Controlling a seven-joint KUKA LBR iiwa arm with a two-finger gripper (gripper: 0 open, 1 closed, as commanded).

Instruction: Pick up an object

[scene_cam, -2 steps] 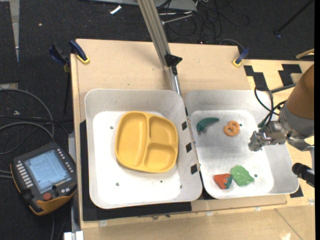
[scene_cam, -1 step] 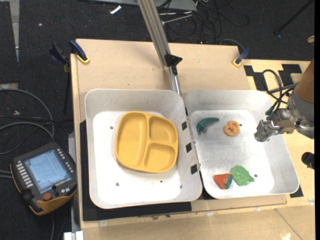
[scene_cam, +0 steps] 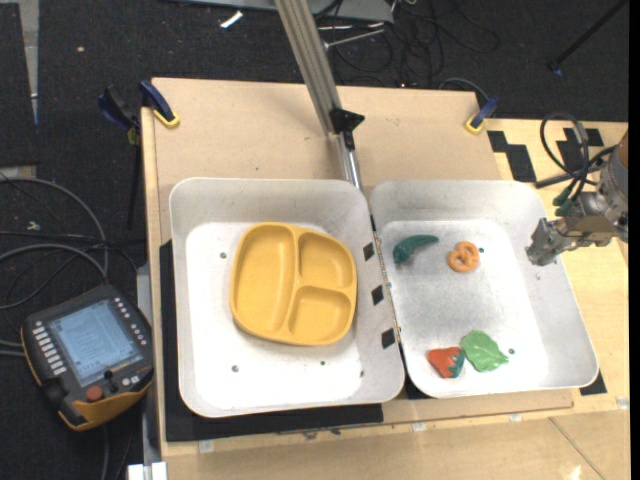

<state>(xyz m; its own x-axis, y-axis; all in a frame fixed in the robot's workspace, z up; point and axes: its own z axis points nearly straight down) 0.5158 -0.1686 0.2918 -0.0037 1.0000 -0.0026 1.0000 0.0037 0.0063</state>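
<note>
The right bin (scene_cam: 560, 313) holds a dark green curved piece (scene_cam: 413, 248) near its back left, an orange pretzel-shaped piece (scene_cam: 463, 257) beside it, and a red piece (scene_cam: 446, 361) touching a light green leafy piece (scene_cam: 485, 352) near the front. My gripper (scene_cam: 543, 251) hangs over the right bin's right rim, well right of the pretzel piece, with nothing seen held in it. The left bin (scene_cam: 200, 268) carries a yellow divided plate (scene_cam: 294, 284).
A slanted metal pole (scene_cam: 315, 58) crosses above the back of the bench and ends near the seam between the bins. A teach pendant (scene_cam: 85, 353) lies on the floor at left. Clamps (scene_cam: 160, 108) grip the bench's back corners.
</note>
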